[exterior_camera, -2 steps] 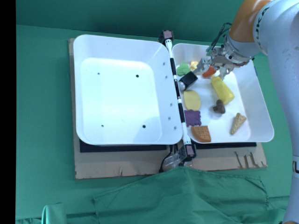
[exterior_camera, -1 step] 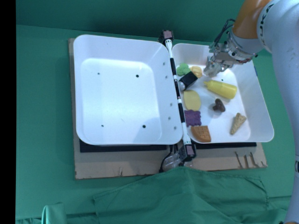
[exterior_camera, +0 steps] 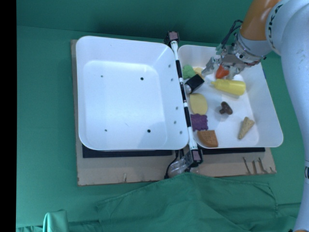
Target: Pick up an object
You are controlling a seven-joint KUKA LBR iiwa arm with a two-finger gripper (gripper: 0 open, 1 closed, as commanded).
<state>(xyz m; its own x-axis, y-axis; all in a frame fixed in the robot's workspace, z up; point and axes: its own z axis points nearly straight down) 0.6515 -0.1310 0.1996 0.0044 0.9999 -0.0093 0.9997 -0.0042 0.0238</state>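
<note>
Camera view: arm reaching in from right, gripper (exterior_camera: 222, 67) low over far part of right bin (exterior_camera: 268, 108). Red-orange toy piece (exterior_camera: 222, 72) sits right between fingers, fingers clamped on it, just above yellow corn-like piece (exterior_camera: 230, 86). Green piece (exterior_camera: 188, 72) and black block (exterior_camera: 194, 83) near divider. Below: pale yellow piece (exterior_camera: 198, 103), purple piece (exterior_camera: 199, 122), orange wedge (exterior_camera: 208, 138), brown mushroom (exterior_camera: 225, 108), tan cone (exterior_camera: 245, 127). Left bin (exterior_camera: 91, 81) on counter beside it

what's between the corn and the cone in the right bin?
In the camera view, a brown mushroom lies between the corn and the cone.
</note>
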